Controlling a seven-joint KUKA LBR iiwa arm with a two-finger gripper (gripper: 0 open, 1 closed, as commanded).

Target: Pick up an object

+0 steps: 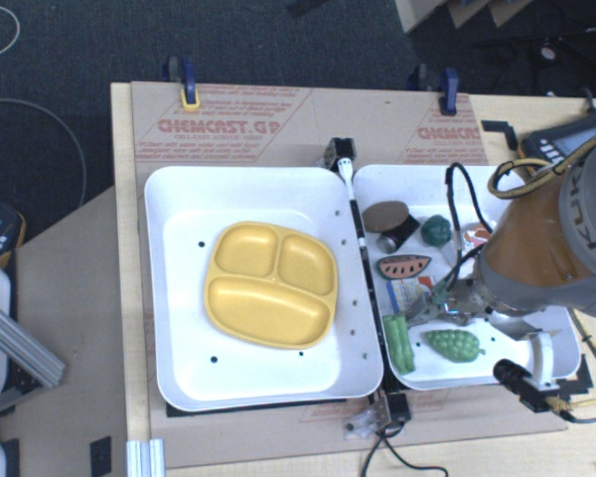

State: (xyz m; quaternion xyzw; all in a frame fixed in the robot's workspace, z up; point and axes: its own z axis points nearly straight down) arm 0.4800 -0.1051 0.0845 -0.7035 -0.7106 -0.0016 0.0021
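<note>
The right bin [536, 358] holds several small toys. A watermelon slice [404, 265] lies near its middle, and a teal ball [436, 231] lies behind that. A brown and black piece [387, 219] sits at the back left. A green pea pod [398, 342] lies along the left wall at the front, beside a green grape bunch [453, 344]. My gripper [439, 302] hangs low over the bin's middle, just above the grapes and right of the pea pod. The arm's orange band [531, 246] rises behind it and hides the bin's right part.
The left bin [174, 266] holds a yellow divided plate [271, 283]. A flat printed card [417, 288] lies under the toys in the right bin. Black cables [457, 192] loop over the right bin's back, and clamps stand at the bench's far edge.
</note>
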